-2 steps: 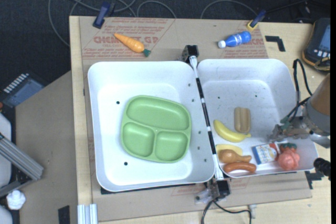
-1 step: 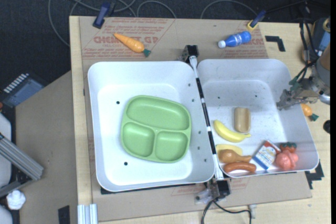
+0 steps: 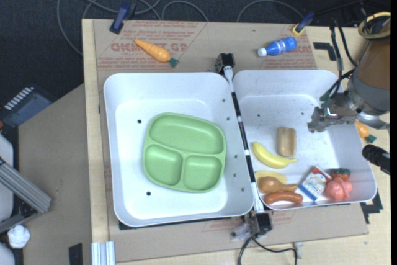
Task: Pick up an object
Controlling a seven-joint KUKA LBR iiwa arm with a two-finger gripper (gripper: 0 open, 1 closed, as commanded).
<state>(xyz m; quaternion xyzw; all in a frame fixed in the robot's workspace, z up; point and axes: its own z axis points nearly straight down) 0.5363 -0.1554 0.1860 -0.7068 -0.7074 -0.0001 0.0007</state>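
Camera view: gripper point(image 3: 319, 119) hangs over right bin point(image 3: 273, 80), near its right wall; cannot tell how far open, nothing seen in its grasp. Landmark: banana point(image 3: 270, 157), lying in right bin. Bread roll point(image 3: 286, 141) just above-right of banana, nearly touching. Gripper farther up-right of banana, apart from roll. Hot dog point(image 3: 282, 198) and pear-shaped brown piece point(image 3: 271, 183) just below banana. Small box point(image 3: 313, 185) and pink toy point(image 3: 339, 187) lower right of banana. Green divided plate point(image 3: 184, 151) left of banana, in left bin point(image 3: 124, 93).
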